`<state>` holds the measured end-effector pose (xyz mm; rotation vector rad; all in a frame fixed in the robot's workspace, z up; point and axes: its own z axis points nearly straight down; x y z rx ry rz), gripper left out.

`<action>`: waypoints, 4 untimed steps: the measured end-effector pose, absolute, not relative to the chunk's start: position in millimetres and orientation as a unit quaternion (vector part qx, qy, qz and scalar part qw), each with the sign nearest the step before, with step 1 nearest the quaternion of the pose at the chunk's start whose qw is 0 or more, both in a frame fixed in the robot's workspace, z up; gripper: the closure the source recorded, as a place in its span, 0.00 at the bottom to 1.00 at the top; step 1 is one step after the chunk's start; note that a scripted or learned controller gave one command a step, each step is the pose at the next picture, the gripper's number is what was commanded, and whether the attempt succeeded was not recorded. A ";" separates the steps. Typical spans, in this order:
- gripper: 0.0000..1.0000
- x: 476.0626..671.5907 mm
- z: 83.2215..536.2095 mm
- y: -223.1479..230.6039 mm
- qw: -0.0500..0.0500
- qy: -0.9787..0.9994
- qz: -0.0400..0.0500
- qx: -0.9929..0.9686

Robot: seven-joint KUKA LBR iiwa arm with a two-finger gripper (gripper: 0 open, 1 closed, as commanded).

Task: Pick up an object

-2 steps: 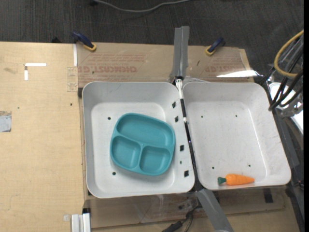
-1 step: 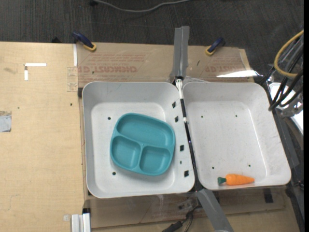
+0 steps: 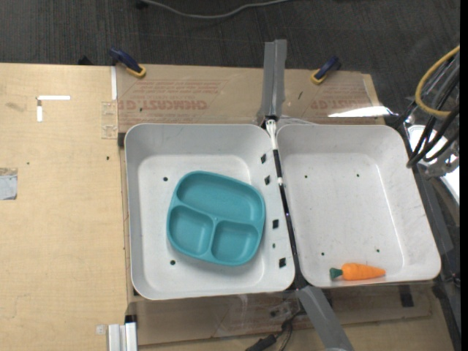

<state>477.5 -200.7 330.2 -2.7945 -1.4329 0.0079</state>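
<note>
Orange toy carrot (image 3: 357,272) is lying near the right bin's (image 3: 409,196) front wall, teal divided plate (image 3: 216,218) is sitting in the left bin (image 3: 135,196).

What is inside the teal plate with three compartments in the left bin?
The teal plate shows bare teal bottoms in all three compartments. It lies flat on the left bin. What is under the plate is covered and cannot be seen.

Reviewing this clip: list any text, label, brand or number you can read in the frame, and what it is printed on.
Red print runs along the cardboard sheet behind the two bins; it sits upside down and too blurred to read with confidence.
No print is visible on the teal plate, the toy carrot or either bin.
</note>
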 end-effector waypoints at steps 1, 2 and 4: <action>0.00 477.5 330.2 -200.7 0.001 -0.456 0.003 -0.890; 0.00 477.5 330.2 -200.7 0.001 -0.456 0.003 -0.890; 0.00 477.5 330.2 -200.7 0.001 -0.456 0.003 -0.890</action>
